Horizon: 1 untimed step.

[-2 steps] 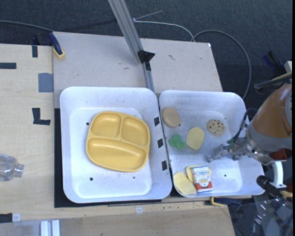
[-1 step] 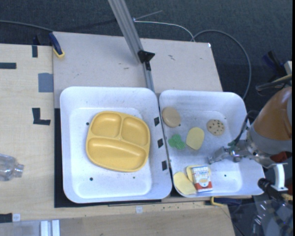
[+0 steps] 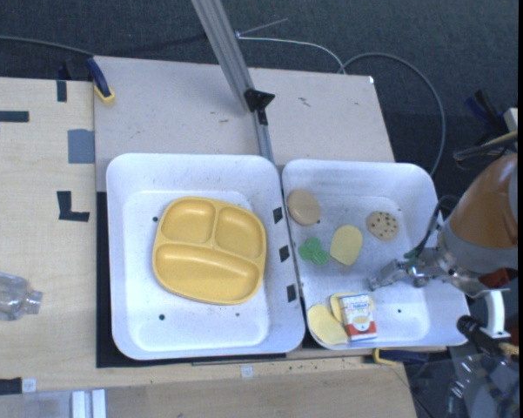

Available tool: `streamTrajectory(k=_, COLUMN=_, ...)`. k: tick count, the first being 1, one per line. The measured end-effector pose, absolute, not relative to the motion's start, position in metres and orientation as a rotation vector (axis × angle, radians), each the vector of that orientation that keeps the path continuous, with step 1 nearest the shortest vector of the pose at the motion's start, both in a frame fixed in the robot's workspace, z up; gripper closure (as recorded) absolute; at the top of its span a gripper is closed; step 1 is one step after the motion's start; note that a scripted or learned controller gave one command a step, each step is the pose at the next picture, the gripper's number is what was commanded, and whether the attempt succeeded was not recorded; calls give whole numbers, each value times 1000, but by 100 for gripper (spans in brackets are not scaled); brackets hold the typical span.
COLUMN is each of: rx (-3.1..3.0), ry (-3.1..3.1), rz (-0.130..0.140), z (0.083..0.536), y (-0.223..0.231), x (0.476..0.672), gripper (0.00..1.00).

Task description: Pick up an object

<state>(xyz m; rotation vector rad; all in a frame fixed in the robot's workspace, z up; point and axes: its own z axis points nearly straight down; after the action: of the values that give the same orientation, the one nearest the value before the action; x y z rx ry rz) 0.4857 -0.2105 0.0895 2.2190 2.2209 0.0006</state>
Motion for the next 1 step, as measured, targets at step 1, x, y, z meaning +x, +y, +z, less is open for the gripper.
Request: streamTrajectory(k=1, rx=2219, ry=2221, rz=1, z=89, y=-210, x=486, gripper=0)
